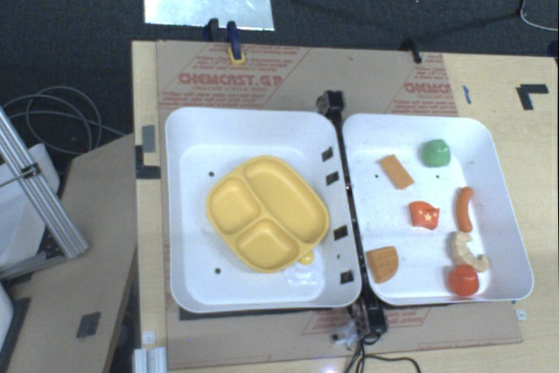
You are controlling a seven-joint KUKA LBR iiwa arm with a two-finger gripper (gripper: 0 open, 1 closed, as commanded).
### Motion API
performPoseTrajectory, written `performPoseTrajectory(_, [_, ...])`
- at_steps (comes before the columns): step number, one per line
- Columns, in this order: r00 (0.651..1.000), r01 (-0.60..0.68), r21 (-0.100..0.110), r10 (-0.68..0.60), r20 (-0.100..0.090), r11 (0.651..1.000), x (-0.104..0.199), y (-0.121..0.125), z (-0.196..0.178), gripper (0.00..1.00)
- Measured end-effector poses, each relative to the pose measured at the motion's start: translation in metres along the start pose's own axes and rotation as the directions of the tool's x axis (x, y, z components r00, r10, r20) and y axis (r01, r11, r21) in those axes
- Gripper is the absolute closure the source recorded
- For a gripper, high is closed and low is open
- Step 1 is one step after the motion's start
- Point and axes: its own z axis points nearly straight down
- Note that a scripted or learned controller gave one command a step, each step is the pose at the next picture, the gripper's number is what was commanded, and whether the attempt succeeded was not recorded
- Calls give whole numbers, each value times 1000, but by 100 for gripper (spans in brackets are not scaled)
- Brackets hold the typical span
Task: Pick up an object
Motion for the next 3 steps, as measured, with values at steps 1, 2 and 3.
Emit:
performPoseTrajectory(1, [1000, 4, -5, -4, 3, 1000, 0, 1, -12, 100])
performPoseTrajectory(2, [1000, 3, -4, -3, 2, 1000, 0, 0, -11, 0])
performPoseTrajectory(3, [1000, 1, 16, -1, -6, 1000, 30, -1, 138, 0])
